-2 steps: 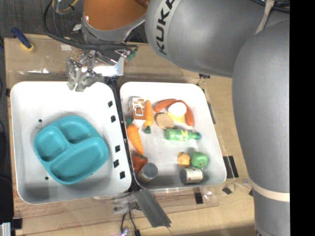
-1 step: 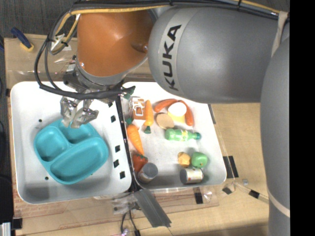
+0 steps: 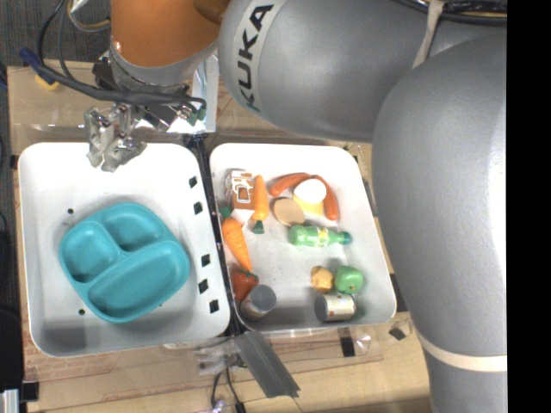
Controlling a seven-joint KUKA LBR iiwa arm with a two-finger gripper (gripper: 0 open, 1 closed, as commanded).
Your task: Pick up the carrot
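Carrot point(image 3: 236, 241) lies ungrasped in the right bin point(image 3: 366, 231), while the pincer point(image 3: 110, 147), seemingly spread and empty, hovers over the left bin point(image 3: 39, 196).

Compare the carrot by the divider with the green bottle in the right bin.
The carrot is orange and tapered; the green bottle is green and roughly cylindrical. The carrot runs along the bin's left wall, near-vertical in the view; the bottle lies crosswise near the middle. Both lie flat in the right bin, far from the gripper.
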